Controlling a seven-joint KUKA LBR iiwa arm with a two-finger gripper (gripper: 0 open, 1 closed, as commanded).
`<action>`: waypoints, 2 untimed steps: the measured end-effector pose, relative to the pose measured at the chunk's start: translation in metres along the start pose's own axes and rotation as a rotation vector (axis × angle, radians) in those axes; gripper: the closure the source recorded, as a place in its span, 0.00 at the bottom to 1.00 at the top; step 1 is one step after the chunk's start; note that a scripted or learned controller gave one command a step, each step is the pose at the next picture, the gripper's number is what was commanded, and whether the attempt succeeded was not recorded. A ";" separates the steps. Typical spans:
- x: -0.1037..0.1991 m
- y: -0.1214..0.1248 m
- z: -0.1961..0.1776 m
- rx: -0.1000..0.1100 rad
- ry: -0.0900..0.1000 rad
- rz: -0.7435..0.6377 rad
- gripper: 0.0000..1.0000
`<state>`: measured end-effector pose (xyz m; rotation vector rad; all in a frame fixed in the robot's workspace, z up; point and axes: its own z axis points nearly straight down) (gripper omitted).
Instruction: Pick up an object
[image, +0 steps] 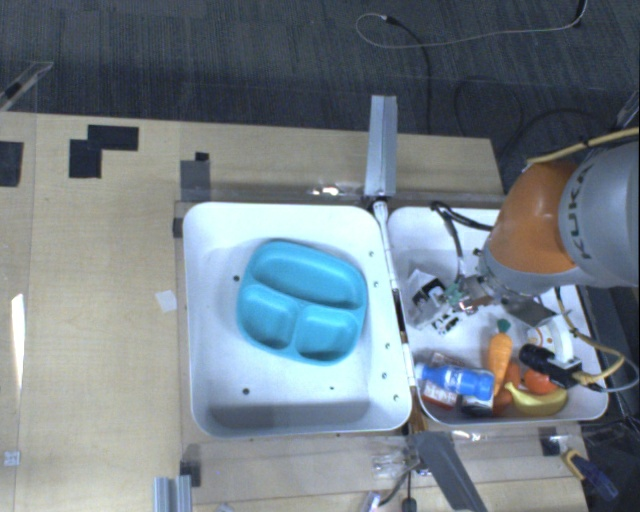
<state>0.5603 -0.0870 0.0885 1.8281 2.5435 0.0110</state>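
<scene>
The right bin (420, 235) holds several small objects along its near edge. A blue can (457, 382) with a white label lies on its side. To its right, an orange carrot (498, 357) stands beside a yellow banana (537, 402) and a small red-orange piece (537, 382). A tiny green bit (503, 325) lies above the carrot. My gripper (438, 304) hangs low over the middle left of this bin, just above the can and left of the carrot. No object shows between its tips.
The left bin (215, 400) carries a blue divided plate (300, 300) in its middle. A metal post (382, 150) rises at the back between the bins. The arm's orange band (530, 225) covers the right bin's far right.
</scene>
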 end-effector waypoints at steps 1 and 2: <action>0.000 0.004 -0.010 -0.006 -0.002 -0.001 1.00; 0.059 0.062 -0.109 0.007 0.003 -0.030 1.00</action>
